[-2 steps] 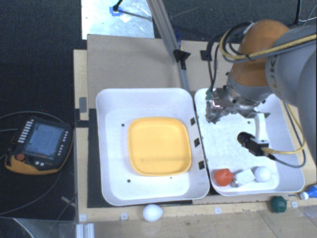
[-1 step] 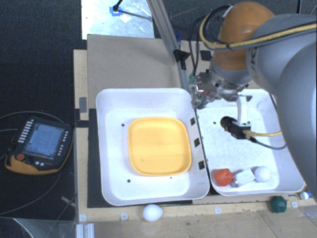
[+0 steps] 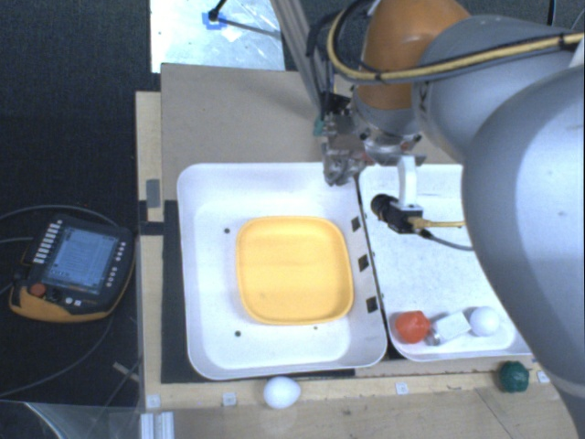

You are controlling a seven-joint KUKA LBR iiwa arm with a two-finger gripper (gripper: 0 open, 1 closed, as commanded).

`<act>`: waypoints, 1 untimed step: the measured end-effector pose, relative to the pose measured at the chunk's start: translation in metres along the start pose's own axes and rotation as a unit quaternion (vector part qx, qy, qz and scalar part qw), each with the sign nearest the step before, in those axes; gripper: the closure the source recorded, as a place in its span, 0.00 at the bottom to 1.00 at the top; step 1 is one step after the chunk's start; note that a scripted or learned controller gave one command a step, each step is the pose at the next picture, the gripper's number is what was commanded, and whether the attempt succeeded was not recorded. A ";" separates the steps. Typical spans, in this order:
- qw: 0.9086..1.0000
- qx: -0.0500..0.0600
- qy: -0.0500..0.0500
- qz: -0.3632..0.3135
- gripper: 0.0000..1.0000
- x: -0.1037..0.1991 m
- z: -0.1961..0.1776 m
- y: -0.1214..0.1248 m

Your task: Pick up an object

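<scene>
Gripper point(image 3: 340, 167) above the back rim of the left bin point(image 3: 206, 245); I cannot tell if it is open or closed.

I see nothing between its tips. The nearest object is a yellow square plate point(image 3: 294, 269) with rounded corners, lying flat in the left bin, in front of the gripper and apart from it. An orange ball point(image 3: 410, 326) lies in the right bin point(image 3: 448, 263), farther away.

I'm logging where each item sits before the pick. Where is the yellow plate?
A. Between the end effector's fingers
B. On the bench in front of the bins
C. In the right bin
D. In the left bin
D. The yellow plate lies flat in the middle of the left bin, while the end effector hangs above that bin's far right corner, apart from it.
</scene>
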State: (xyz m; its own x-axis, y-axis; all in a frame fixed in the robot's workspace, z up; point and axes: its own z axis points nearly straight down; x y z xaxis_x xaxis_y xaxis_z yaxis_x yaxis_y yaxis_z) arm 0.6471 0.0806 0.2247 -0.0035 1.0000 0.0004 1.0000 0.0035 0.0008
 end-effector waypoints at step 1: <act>1.000 0.000 0.000 0.001 1.00 0.016 -0.007 0.000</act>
